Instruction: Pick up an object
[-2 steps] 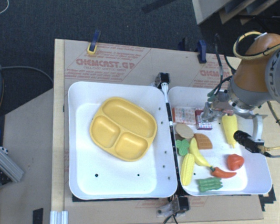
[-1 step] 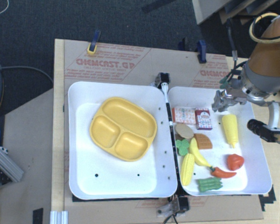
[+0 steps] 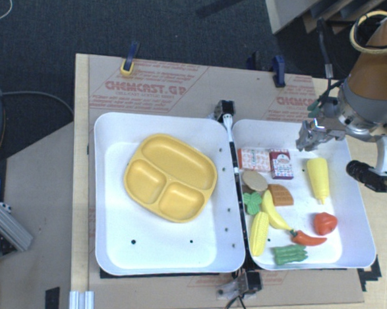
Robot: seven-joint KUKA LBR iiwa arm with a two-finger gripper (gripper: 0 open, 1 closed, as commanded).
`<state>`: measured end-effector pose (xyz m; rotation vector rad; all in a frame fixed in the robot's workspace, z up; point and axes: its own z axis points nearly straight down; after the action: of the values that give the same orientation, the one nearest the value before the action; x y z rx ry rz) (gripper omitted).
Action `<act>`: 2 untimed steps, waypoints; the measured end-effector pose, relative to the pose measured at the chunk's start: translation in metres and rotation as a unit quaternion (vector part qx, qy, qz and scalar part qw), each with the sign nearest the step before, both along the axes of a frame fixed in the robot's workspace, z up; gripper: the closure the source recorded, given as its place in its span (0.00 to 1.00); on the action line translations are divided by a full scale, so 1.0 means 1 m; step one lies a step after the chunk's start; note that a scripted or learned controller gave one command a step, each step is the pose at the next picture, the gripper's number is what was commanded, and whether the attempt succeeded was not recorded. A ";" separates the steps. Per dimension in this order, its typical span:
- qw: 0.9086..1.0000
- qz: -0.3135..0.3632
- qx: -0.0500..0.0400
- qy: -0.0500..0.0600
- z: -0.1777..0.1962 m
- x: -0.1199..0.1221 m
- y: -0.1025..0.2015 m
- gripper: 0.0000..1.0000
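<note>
My gripper [image 3: 307, 140] hangs over the far side of the right bin [image 3: 355, 221], just above and left of a yellow corn cob [image 3: 318, 178]. Nothing shows between its fingers. The right bin holds toy food: a red and white box [image 3: 281, 164], a wafer pack [image 3: 254, 159], a brown cookie [image 3: 254, 182], a toast piece [image 3: 280, 195], a banana [image 3: 275, 212], a second corn cob [image 3: 259, 233], green leaf [image 3: 251, 202], a tomato [image 3: 325, 223], a red chili [image 3: 306, 239] and a green pepper [image 3: 289, 255].
The left bin [image 3: 111, 197] holds a yellow divided plate [image 3: 170, 176]. Black clips [image 3: 224, 109] sit where the bins meet. A black cylinder [image 3: 367, 175] juts over the right bin's right rim. Blue and yellow clamps hold the far board edge.
</note>
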<state>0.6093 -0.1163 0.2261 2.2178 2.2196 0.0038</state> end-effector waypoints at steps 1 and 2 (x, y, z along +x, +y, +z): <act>1.000 0.002 0.002 0.004 -0.010 -0.014 0.049 1.00; 1.000 0.002 0.002 0.004 -0.016 -0.031 0.106 1.00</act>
<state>0.5781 -0.0104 0.2100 2.2187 2.2315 -0.0007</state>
